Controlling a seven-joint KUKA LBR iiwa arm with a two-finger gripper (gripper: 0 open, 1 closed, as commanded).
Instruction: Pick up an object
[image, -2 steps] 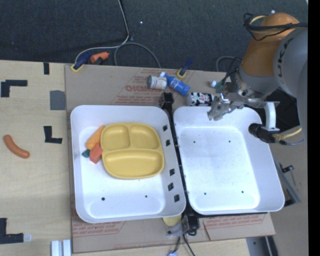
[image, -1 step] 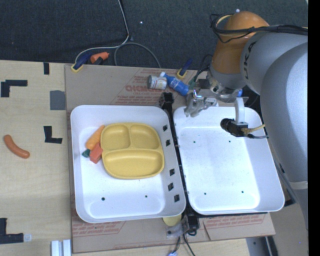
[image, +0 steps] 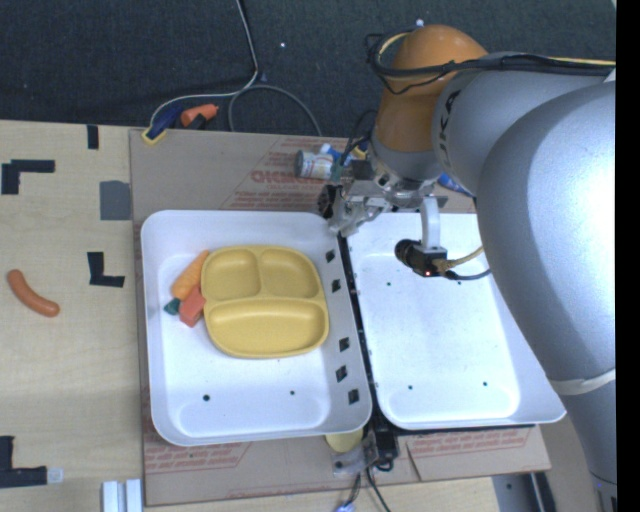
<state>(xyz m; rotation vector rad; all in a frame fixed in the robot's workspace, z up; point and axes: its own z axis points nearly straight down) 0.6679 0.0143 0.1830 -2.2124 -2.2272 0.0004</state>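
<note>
A yellow divided plate (image: 265, 300) lies in the left bin (image: 240, 415). Tucked against the plate's left edge are an orange carrot-like toy (image: 187, 274) and a small red and green piece (image: 186, 311). My gripper (image: 345, 208) hangs over the far end of the seam between the two bins, above the left bin's back right corner. Nothing shows in it. The grey arm with its orange band (image: 420, 90) covers the right side of the right bin (image: 440, 350). A small black part on a cable (image: 420, 257) hangs over the right bin's far end.
An orange sausage-shaped toy (image: 32, 293) lies on the bench far left, outside the bins. A blue and orange clip (image: 185, 116) and cables lie behind the bins. Black clips line the seam (image: 345, 340) between the bins.
</note>
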